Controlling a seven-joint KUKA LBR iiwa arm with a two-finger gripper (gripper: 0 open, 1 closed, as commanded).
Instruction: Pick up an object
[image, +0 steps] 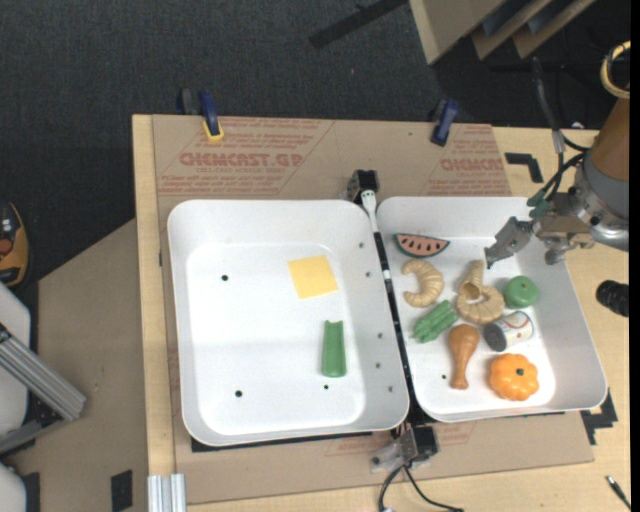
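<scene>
Grey metal two-finger gripper (508, 244) is hovering released over the right shallow white plastic bin (585, 340), we are seeing, grasping nothing; toy foods, including a round orange pumpkin (514, 377), are lying below.

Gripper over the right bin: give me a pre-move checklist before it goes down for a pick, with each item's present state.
1. Gripper is above the right bin, near its far right part: ok.
2. Nothing between the fingers: ok, none of the toys is seen held.
3. Finger opening wide enough for a grasp: cannot tell.
4. Target stands apart from its neighbours: not ok. The green round toy, the nearest, lies against the beige shell-like piece.
5. Easier targets exist: ok. The orange pumpkin and the watermelon slice lie with space around them.
6. Height of the gripper above the toys: cannot tell from this one view.
</scene>
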